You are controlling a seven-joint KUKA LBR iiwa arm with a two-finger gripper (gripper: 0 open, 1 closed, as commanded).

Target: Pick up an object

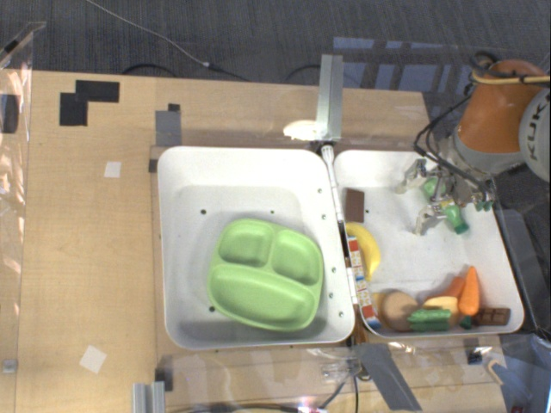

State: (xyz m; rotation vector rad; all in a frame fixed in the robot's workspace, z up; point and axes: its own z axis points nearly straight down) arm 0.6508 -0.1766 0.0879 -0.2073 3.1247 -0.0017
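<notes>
Light wood tabletop (pixel 95 256) with black tape marks, dark carpet behind it, cables trailing at the top. Two shallow white bins sat side by side. Left bin (pixel 185 179) held a green divided plate (pixel 267 274), lying flat toward the bin's front-right. Right bin (pixel 495 256) held the small stuff: a brown block (pixel 354 203) near the divider, a banana (pixel 367 248) just below it, and a cluster along the front edge: a round brownish item (pixel 396 308), a green piece (pixel 429 318), a yellow piece (pixel 441 303), an orange carrot (pixel 467 291), a dark brown bar (pixel 495 317).

Arm (pixel 504 119) came in from the right, orange band above the wrist, jaws (pixel 439 205) over the back part of the right bin. A small green object (pixel 457 223) sat right at the jaws' lower right, touching or just beside the metal; whether it was between the fingers couldn't be made out. Jaws open or closed: cannot tell, metal parts too cluttered. Front cluster lay well apart from the jaws; banana and brown block off to their left.
</notes>
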